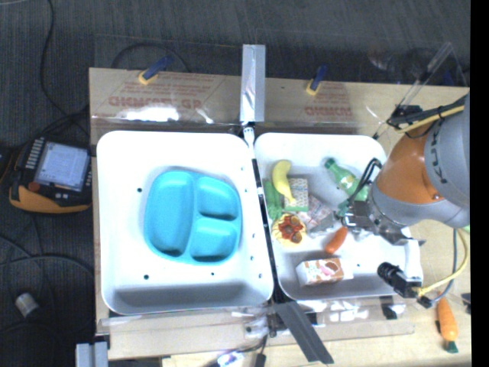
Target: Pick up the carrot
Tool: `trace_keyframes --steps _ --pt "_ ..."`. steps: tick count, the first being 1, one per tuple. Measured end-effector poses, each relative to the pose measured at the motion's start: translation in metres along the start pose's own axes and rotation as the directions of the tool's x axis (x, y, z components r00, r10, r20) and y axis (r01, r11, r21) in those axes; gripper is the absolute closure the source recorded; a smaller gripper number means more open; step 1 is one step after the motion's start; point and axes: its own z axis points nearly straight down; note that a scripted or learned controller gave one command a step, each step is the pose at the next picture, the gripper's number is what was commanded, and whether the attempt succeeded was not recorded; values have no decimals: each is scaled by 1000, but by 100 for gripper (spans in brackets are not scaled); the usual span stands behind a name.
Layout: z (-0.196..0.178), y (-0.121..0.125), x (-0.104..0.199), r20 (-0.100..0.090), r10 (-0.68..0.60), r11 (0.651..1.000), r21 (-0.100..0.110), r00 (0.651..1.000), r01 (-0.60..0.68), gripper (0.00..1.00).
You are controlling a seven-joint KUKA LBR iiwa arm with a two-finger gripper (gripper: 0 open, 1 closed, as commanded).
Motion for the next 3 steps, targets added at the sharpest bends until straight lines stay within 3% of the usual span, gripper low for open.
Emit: trace_keyframes --steps 1,2,3 --pt "-1 4 -39 -10 68 998 2 998 -68 0" --pt "-81 -28 -10 0 64 998 13 998 -64 0" --pt "0 16 -12 4 3 1000 0 1000 -3 0"
